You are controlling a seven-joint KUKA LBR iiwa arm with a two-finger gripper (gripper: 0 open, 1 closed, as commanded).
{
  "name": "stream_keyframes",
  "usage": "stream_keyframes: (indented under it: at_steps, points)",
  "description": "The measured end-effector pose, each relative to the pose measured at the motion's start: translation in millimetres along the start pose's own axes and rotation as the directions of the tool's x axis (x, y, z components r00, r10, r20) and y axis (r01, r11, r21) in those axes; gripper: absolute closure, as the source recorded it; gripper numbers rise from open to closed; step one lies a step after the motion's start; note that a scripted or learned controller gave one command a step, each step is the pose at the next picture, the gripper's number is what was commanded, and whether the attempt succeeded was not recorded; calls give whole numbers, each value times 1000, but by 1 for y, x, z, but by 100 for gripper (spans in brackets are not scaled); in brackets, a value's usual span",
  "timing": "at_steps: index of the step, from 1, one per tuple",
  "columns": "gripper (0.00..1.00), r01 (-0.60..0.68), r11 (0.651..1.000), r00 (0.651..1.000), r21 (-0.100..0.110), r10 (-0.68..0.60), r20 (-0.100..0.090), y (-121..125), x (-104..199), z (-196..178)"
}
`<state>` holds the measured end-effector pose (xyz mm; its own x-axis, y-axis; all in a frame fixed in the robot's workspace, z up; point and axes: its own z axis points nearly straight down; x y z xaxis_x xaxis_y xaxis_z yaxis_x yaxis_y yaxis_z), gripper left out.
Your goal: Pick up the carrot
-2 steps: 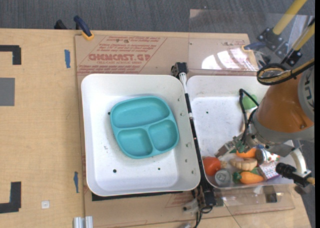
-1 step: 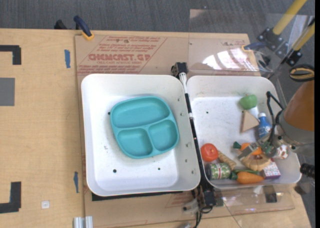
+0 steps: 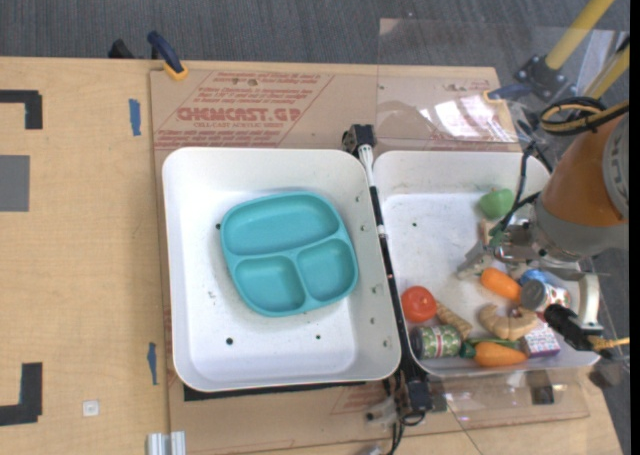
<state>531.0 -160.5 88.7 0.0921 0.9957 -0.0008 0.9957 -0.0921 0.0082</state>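
So the carrot [image 3: 500,351] is sitting down in the lower right of the frame, in the right bin [image 3: 430,193], jammed against the bottom wall. Its long axis runs pretty much left-right across the picture. What looks like the green top points left toward a can [image 3: 437,341], and the orange tip points right toward a small box [image 3: 543,343]. My tool [image 3: 497,248] is hanging higher up in the same bin, just above another orange chunk [image 3: 500,283] and well short of the carrot. Honestly can't tell from this angle whether it's spread or pressed together, and I don't see anything pinched in it. Biggest worry: that orange chunk is right under the tool and the same colour, so I could easily come down on the wrong thing. Second worry is the crowding. The carrot has the can at one end, the box at the other, a tan lump [image 3: 510,321] just above it and the wall below. If I close along the length I'd hit the neighbours, and across the width the wall may block me.
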Motion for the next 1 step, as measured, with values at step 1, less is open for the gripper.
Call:
stream_keyframes:
  at_steps: [1]
  points:
    - [100,7,1000,1000,-10,-6,12,3,-3,-10]
